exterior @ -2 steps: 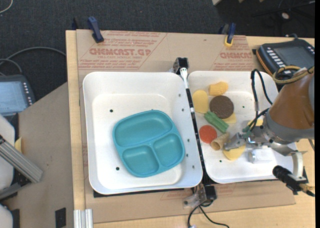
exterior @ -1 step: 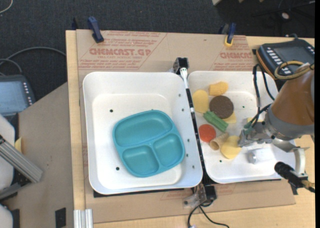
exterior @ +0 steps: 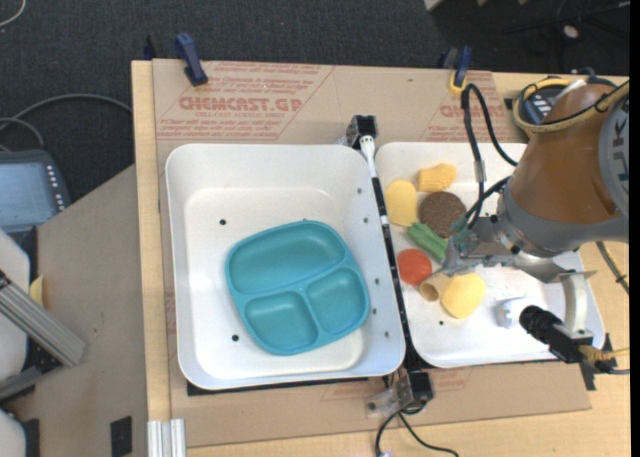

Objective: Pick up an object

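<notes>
Camera view — end effector point(exterior: 462, 250) just beside green piece point(exterior: 428, 241) | right bin point(exterior: 470, 350)

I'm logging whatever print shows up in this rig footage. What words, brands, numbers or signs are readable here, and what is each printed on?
"CHEMCAST" followed by what looks like "GP", in red, repeated across the brown protective sheet under the bins; clearest above the left bin.
Smaller red lines under that brand name: too blurred to read.
The same red print above the right bin: partly covered, too faint to read.
Teal divided plate and toy foods: no print.
</notes>
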